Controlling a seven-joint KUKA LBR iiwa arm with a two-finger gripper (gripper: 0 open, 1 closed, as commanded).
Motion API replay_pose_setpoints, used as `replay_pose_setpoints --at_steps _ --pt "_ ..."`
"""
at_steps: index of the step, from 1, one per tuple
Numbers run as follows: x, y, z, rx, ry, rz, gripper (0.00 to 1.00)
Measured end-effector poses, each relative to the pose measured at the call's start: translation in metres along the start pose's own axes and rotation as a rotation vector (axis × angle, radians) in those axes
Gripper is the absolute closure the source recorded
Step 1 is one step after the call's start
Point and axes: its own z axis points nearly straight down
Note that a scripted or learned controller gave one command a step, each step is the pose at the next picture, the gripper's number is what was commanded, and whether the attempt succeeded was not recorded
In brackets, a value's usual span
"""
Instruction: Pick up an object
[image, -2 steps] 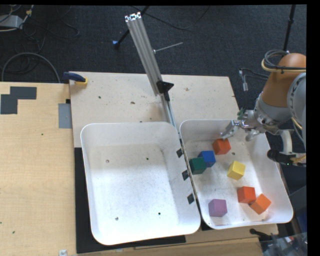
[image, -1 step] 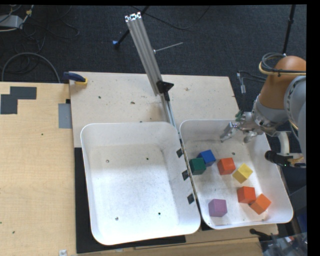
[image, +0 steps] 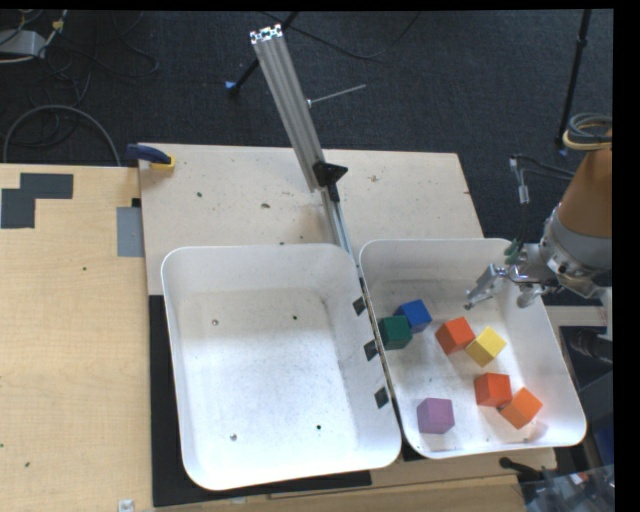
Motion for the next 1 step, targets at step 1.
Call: replay_pose_setpoints --at_steps 1 --pt "0.0726 0.0072 0.0598 -0.021 -0.002 -0.001 0.0"
